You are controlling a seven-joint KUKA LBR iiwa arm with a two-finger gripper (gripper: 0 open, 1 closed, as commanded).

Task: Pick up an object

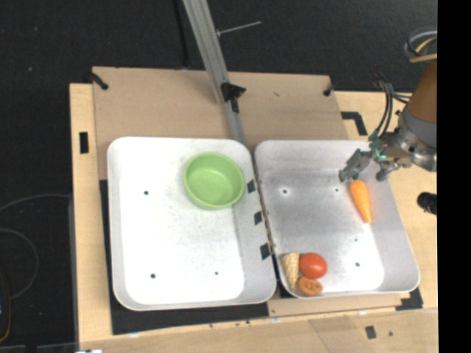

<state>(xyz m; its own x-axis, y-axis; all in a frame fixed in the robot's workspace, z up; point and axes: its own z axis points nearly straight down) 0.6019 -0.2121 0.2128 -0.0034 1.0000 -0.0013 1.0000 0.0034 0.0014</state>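
Tool [366, 166] sits at the right side of the frame, over the upper right part of the right bin [316, 197]. Its two fingers are spread apart: one dark finger [352, 166] points down-left over the bin floor, the other sits just right of it near the bin's right wall. Nothing between them.

Carrot [360, 200] lies on the right bin floor just below the tool, near the right wall, long axis running top to bottom with a slight tilt, narrow end toward the bottom of the frame. Its top end is close under the fingers; can't tell if it touches them.

Bottom middle of the frame, in the right bin's lower left corner: a tomato [313, 265], red and round, with a tan cone-shaped piece [291, 264] touching its left side and a small orange-brown item [310, 287] just below it against the bin's lower wall. These three are bunched together, well apart from the carrot.

Left bin [147, 234] fills centre-left of the frame. A green bowl [214, 181] stands upright in its upper right area, near the wall shared with the right bin.

Both bins sit side by side on the tan bench [162, 101]. A grey metal pole [210, 50] runs from the top of the frame down to the gap between the bins. Arm [421, 116] enters from the right edge, orange band visible above the wrist, cables looping at the upper right.
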